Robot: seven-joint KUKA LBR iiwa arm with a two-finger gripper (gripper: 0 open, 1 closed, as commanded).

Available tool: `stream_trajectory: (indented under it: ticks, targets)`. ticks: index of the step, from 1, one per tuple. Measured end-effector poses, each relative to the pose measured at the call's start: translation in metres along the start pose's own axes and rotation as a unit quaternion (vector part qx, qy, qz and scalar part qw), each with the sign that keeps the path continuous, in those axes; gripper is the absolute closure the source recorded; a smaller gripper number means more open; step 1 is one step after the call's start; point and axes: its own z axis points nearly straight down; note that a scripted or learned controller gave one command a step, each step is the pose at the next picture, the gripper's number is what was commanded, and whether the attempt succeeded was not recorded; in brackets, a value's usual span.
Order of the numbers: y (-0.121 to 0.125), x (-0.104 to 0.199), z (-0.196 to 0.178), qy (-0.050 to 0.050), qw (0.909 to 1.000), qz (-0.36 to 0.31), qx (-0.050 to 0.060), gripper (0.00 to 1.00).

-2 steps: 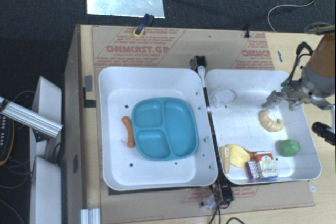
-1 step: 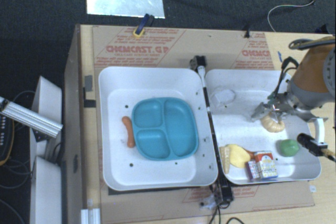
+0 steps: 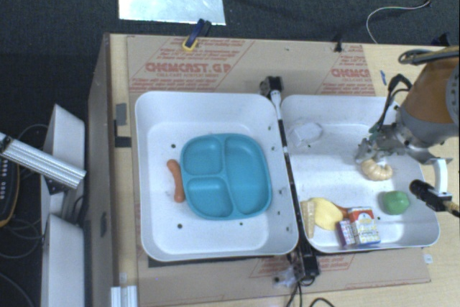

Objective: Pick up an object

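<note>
Pincer [image 3: 374,152], grip state unclear, hovers above right bin [image 3: 338,237] on cardboard-covered bench [image 3: 208,65].

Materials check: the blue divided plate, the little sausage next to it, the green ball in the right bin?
Blue divided plate: looks like moulded plastic, uniform colour, soft sheen, rounded compartment walls. Small orange-brown sausage: probably a plastic or rubber toy, smooth and evenly coloured. Round green ball: matte, no highlights, possibly foam or soft plastic; too small to tell.

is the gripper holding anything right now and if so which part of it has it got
It cannot be told. The gripper sits low in the right bin, right above a beige pastry-like item, but the view does not show the item between its fingers.
</note>
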Motion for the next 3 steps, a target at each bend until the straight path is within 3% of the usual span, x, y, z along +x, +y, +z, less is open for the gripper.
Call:
stream_trajectory:
  ticks: [1, 2, 3]
  targets:
    - [-0.016, 0.040, -0.071, 0.000, 1.0000, -0.001, 0.000, 1.00]
    - [-0.023, 0.079, -0.115, 0.000, 1.0000, -0.001, 0.000, 1.00]
    - [-0.005, 0.157, -0.140, 0.001, 1.0000, -0.001, 0.001, 1.00]
